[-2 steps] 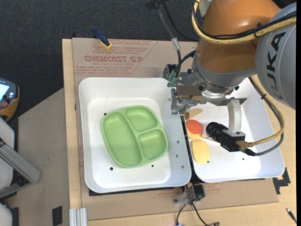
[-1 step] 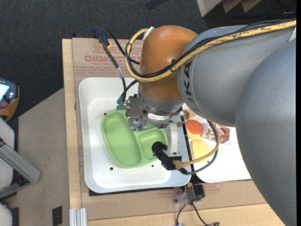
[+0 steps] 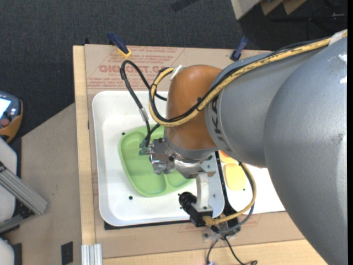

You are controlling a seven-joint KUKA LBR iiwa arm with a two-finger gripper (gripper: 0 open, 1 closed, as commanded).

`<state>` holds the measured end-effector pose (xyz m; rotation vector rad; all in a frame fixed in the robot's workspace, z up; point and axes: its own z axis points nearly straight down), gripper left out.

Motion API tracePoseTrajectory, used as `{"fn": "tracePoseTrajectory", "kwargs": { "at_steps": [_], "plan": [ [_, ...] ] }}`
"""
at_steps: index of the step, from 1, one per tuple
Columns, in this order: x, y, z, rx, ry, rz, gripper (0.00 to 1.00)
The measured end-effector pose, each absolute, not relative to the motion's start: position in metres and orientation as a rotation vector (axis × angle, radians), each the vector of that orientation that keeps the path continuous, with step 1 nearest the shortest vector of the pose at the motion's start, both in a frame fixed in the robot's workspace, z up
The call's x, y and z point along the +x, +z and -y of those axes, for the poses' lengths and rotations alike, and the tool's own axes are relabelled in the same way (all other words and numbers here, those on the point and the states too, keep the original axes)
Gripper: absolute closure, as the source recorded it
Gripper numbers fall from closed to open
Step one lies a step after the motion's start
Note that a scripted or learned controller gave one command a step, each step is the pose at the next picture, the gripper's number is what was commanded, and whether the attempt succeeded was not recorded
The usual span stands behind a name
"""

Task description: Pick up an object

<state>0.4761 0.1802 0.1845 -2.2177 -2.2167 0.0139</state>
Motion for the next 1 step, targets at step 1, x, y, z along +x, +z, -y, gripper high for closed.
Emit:
{"fn": "tracePoseTrajectory", "kwargs": {
  "at_steps": [1],
  "plan": [
    [0.4819, 0.1062, -0.1601, -2.219, -0.02, 2.226, 1.0]
  ]
}}
